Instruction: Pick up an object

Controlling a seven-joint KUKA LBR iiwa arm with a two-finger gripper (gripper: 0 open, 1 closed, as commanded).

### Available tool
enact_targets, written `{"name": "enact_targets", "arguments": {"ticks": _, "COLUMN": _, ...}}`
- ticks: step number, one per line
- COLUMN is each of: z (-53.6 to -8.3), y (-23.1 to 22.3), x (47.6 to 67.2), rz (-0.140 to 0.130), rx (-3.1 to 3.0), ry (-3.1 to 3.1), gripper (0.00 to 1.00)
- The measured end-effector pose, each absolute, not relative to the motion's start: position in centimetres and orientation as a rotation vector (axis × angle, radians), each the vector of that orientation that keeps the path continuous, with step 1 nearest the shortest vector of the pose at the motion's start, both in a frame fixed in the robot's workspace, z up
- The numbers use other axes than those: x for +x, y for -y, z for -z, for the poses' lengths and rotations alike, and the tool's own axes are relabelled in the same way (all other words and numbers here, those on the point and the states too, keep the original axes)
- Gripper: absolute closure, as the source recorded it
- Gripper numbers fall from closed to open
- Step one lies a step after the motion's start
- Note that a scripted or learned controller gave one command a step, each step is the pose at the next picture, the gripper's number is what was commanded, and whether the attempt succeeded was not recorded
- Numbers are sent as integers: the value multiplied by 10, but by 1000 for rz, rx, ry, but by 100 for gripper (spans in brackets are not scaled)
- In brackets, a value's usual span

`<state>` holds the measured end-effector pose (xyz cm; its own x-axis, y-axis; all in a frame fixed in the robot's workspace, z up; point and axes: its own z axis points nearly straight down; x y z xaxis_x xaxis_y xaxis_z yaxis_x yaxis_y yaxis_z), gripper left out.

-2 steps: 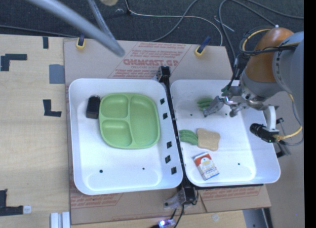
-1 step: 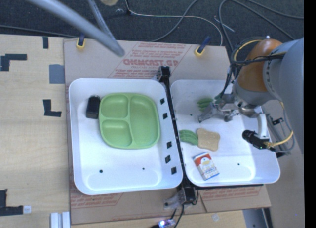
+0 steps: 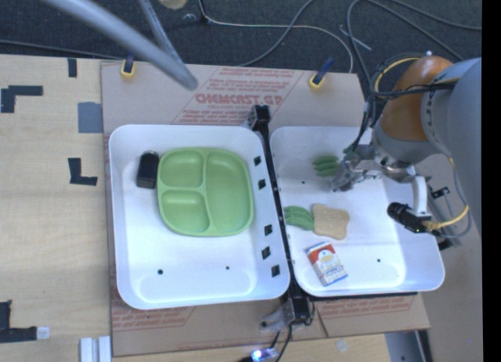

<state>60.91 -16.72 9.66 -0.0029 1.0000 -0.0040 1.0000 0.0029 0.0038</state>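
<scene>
The gripper (image 3: 344, 179) is closing in on the green pod (image 3: 325, 165) just left of its jaws, whose opening I cannot tell; next, grasp.

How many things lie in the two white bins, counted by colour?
Green: 3 (plate, bean pod, leaf)
Black: 1 (block)
Tan: 1 (bread slice)
Red and white: 1 (small carton)
Total: 6
</scene>
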Motion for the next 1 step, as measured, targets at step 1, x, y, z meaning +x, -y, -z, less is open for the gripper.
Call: {"name": "enact_targets", "arguments": {"ticks": 1, "z": -160, "y": 170, "x": 608, "rz": -4, "rx": 2217, "ry": -2220, "gripper": 100}}
